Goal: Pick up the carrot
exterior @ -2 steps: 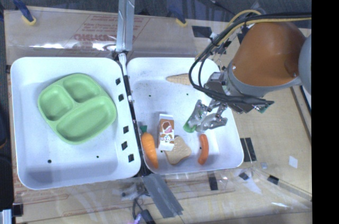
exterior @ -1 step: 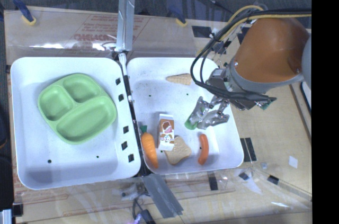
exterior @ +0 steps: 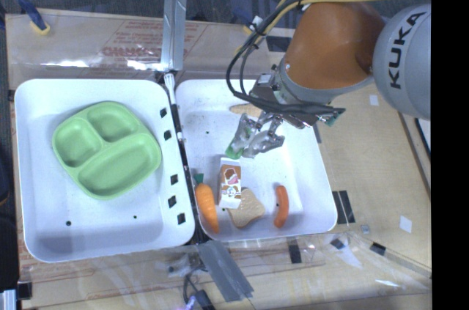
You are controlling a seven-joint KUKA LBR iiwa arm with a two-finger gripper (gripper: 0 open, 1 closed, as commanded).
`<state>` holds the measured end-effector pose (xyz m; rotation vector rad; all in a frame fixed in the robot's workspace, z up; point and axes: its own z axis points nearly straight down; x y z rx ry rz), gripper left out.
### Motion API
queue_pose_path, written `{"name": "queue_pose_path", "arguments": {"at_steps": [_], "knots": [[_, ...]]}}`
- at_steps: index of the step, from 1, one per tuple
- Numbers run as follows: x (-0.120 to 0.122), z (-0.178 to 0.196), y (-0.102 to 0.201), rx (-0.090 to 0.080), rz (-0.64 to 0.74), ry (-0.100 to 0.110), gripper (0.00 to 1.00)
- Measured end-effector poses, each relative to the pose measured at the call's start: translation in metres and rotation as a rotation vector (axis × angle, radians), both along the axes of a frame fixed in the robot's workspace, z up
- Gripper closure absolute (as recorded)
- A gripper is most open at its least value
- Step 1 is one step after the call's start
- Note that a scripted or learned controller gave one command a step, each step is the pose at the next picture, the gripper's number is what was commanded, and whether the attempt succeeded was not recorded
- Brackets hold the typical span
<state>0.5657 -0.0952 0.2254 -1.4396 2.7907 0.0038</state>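
Note:
The carrot (exterior: pixel 207 207) is orange with a small green top. It lies in the front left corner of the right bin (exterior: pixel 308 155), against the left wall. My gripper (exterior: pixel 255 140) hangs over the middle of that bin, up and to the right of the carrot and well apart from it. The orange-banded wrist (exterior: pixel 330 45) covers the bin's back right part. A small green piece (exterior: pixel 234 149) shows just at the gripper's lower left tip.
A small printed carton (exterior: pixel 230 186), a bread slice (exterior: pixel 248 210) and a red-orange sausage (exterior: pixel 281 205) lie right of the carrot. A tan piece (exterior: pixel 242 109) lies behind the gripper. A green divided plate (exterior: pixel 106 148) sits in the left bin (exterior: pixel 44 228).

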Motion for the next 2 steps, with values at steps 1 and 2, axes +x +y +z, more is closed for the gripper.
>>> {"name": "queue_pose_path", "arguments": {"at_steps": [1,2], "knots": [[0.001,0.011,0.0,-0.002,0.003,-0.004,1.0],[0.003,0.022,0.002,-0.001,0.008,-0.007,1.0]]}}
